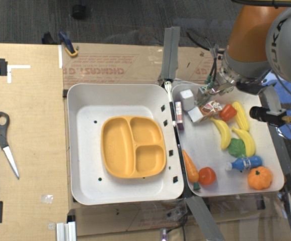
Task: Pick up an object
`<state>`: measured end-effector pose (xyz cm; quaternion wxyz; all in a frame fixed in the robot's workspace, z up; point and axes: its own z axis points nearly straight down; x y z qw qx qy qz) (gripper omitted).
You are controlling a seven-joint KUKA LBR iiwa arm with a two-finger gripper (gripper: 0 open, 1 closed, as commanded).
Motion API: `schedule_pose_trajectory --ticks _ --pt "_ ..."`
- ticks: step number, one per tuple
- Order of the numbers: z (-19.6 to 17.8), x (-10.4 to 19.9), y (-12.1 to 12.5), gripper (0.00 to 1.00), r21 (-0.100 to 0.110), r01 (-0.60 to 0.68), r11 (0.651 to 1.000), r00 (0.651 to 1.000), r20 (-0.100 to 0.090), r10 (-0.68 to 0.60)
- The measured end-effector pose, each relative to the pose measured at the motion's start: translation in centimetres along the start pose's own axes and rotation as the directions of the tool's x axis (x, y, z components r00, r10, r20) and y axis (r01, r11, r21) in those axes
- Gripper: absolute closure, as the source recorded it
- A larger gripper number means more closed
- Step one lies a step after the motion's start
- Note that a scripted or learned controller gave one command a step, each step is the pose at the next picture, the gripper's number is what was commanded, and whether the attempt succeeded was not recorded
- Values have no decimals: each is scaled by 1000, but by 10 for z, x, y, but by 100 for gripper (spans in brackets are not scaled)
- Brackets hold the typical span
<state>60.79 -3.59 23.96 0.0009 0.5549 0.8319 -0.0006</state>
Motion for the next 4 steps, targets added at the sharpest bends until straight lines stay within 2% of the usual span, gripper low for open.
schedule_pose_trajectory --ticks 1,2,3,4 --pt "-29 -87 15 100 0 106 994 994 1 -106" --pt "-29 -86 15 0 0 107 994 994 1 -107" --pt "88 -84 -74 0 1 124 992 992 -1 -124" --pt "147 -94 -85 0 -1 47 999 999 0 -47"
